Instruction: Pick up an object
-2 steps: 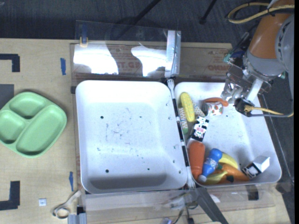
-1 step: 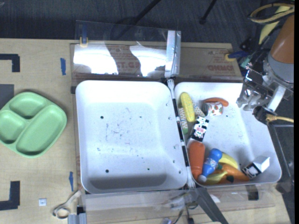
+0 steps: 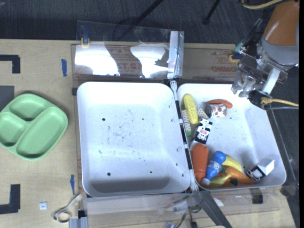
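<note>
Camera view, looking down at a slant: nearest the lower edge, a pair of scissors [image 3: 66,212] lies on the wooden tabletop [image 3: 38,61], just in front of the left bin [image 3: 128,129]. In the near corner of the right bin [image 3: 259,132] sits a cluster of toys: an orange carrot [image 3: 199,158] lying against the divider, a blue bottle [image 3: 215,163] leaning beside it, a yellow banana [image 3: 232,164] behind that, and a small black-and-white piece [image 3: 260,170] close to the right wall. Farther back along the divider lie a black-and-white cow-patterned carton [image 3: 204,131], then a yellow corn cob [image 3: 191,109], and beside it a white cup with red spots [image 3: 218,111] under what may be a red-orange lid; the picture is too coarse to be sure. To the far left, well apart from the bins, a green divided plate [image 3: 32,126] rests on the tabletop. At the far right corner of the right bin, the end effector [image 3: 249,84] hangs above the rim, apart from every toy and holding nothing; whether it is open or closed cannot be told. Behind the left bin stands a clear reflective panel [image 3: 128,53].
</note>
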Controlling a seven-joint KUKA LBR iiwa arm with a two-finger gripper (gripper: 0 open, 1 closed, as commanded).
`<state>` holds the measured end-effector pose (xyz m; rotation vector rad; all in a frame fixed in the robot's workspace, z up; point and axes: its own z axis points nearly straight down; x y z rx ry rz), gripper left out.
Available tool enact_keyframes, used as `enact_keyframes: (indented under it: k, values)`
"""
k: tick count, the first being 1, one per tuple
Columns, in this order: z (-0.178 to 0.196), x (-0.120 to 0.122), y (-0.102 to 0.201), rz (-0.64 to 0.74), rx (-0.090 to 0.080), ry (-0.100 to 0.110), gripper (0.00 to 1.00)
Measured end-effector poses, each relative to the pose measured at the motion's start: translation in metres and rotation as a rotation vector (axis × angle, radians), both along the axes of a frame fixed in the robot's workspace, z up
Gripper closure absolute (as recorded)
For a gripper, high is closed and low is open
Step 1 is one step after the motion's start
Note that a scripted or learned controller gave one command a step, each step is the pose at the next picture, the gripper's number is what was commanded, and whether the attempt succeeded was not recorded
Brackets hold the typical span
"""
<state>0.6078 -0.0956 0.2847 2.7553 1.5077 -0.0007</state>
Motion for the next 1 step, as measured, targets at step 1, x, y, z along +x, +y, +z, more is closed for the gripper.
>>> enact_keyframes:
  k: [1]
  values:
    - [-0.0405,-0.0157,-0.0575,-0.124,0.001,0.003,1.00]
